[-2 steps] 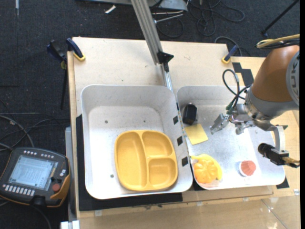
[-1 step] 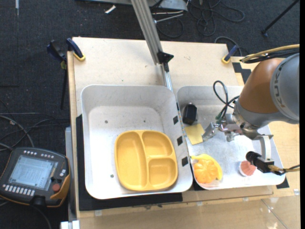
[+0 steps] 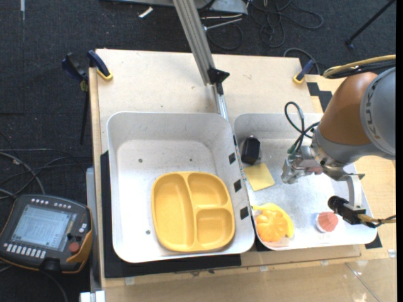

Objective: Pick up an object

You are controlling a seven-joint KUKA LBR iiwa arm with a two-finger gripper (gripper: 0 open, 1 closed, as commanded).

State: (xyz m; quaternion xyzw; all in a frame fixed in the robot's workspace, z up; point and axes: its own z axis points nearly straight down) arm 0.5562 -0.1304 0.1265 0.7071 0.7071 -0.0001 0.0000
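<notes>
Your hand hangs low over the right bin, about mid-floor. You cannot tell from this slant whether it is released or clenched.

The things to pick lie around it on the speckled white floor of that bin. A flat yellow square lies just beside the hand, on its side toward the other bin. A black block sits just past the square, against the dividing wall and farther from you than the hand. An orange-yellow toy rests nearer the front rim than the hand. A pink round piece lies toward the front on the hand's arm side, apart from the hand.

Beyond the divider, the left bin holds a yellow divided plate.

Both bins rest on a pale board bench with clamps at its far corners. An aluminium post slants up from the bench's far middle. Around it you have dark carpet, loose cables at the back and a teach pendant on the floor by the left bin.
</notes>
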